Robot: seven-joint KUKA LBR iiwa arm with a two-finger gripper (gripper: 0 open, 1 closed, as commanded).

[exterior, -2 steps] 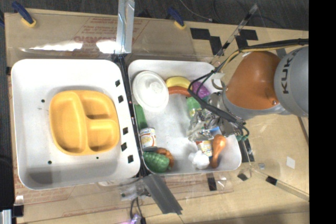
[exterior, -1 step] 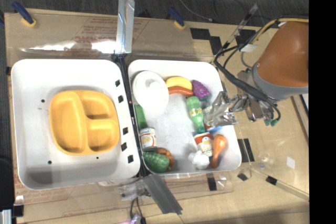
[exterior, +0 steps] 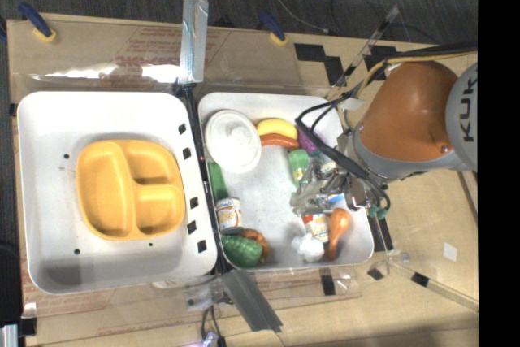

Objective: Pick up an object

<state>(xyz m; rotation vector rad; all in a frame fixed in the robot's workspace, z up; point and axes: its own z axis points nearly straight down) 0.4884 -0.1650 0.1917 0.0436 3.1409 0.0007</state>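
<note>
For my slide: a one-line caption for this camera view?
Gripper lowered among toys in right bin; yellow tray in left bin.

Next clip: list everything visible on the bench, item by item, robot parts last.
Bins: two, white, side by side.
Divided plate: one, yellow, left bin.
Round lid-like dish: one, white, right bin, far left corner.
Banana: one, yellow, right bin, far side.
Small can: one, labelled, right bin, left edge.
Green toy vegetable: one, right bin, near left corner.
Carrot-like toy: one, orange, right bin, near right.
Arm: one, grey with orange band, over right bin.
Claw: one, among the clutter.
</note>
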